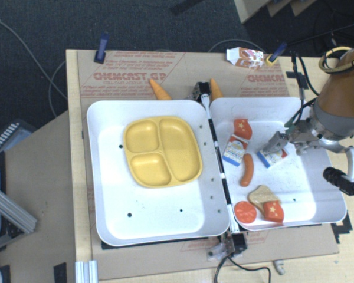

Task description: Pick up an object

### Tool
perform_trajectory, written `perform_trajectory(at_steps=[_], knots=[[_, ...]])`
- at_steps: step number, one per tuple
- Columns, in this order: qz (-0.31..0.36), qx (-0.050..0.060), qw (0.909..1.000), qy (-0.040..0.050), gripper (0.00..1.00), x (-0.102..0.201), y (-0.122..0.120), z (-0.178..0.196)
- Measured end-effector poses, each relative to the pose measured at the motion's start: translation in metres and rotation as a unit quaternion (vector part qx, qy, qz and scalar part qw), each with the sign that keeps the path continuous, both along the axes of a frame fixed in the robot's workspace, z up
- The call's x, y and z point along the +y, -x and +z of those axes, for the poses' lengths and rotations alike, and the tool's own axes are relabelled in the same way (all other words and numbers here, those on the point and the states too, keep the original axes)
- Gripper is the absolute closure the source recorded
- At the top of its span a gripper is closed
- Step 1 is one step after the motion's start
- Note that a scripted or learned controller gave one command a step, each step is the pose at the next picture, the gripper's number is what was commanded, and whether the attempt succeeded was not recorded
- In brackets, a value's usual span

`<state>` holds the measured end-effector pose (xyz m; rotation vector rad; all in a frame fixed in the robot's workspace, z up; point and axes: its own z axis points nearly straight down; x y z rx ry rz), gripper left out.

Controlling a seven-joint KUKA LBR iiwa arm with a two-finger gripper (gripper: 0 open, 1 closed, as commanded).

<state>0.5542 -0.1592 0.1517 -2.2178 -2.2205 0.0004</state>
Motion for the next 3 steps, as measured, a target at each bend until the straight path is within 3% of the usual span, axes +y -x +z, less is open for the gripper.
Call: perform_trajectory(at_steps=[1,2,3], knots=[[0.001,-0.001,1.0000,-0.0001,0.00,0.067,-0.030,-0.032],[0.000,-0.001,1.0000,0.0014,0.00,0.041,-0.112,-0.063],[0.000,-0.001,1.0000,0.0010,0.00,0.054,-0.112,-0.067]])
